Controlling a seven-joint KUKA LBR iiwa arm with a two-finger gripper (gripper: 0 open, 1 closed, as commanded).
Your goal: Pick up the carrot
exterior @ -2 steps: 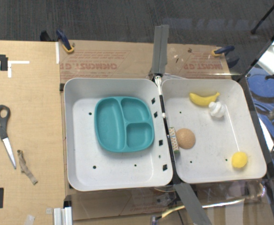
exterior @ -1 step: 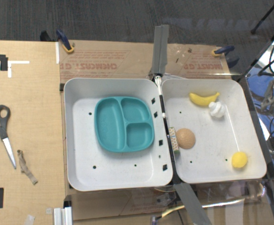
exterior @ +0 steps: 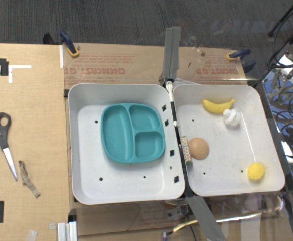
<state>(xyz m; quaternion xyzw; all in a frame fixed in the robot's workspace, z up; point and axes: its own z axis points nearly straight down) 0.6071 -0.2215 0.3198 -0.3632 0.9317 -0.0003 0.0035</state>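
Mirrored, unreadable print runs across the cardboard point(exterior: 114, 67).

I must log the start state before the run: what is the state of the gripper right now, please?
Gripper: its state cannot be told from the camera view.

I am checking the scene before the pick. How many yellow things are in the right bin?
2. A banana lies near the far wall of the right bin, and a small round yellow fruit sits near its front right corner.
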